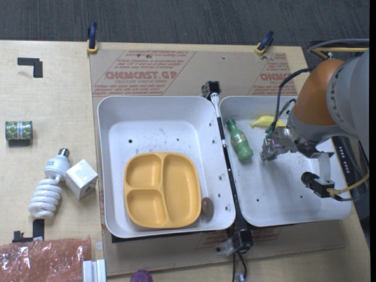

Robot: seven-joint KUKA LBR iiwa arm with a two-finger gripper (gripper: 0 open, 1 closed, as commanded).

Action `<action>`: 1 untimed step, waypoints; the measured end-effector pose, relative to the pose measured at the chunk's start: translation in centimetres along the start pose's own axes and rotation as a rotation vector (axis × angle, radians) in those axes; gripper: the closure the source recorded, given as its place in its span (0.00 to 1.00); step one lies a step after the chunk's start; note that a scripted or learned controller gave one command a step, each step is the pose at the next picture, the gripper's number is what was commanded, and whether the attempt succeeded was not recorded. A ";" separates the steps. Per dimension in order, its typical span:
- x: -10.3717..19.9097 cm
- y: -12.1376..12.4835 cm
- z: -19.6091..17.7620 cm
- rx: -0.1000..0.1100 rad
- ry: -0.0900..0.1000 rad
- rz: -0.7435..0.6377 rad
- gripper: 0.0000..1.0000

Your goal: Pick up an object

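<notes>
In the right bin [282,207] a green bottle [239,140] lies near the left wall. A yellow banana-like object [264,121] lies at the back, partly hidden by the arm. My gripper [269,151] hangs low over the bin floor just right of the bottle and below the yellow object. Nothing shows between its fingers from this angle. The left bin [117,113] holds a yellow divided plate [163,189], with a small brown object [207,207] at its right edge.
Outside the bins on the left lie a white spiral light bulb [49,183], a white cube [81,178] and a small green can [18,131]. A pink mesh bag [44,260] sits at the bottom left. Cables hang by the arm at right.
</notes>
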State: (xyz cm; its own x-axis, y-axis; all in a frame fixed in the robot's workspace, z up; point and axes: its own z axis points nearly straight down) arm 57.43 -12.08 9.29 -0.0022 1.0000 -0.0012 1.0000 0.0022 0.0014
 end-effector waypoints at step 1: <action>2.0 -2.3 0.1 0.001 0.001 0.000 0.00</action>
State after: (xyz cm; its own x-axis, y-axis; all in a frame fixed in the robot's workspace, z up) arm 55.17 -10.13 9.23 -0.0019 1.0000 -0.0005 1.0000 0.0019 0.0000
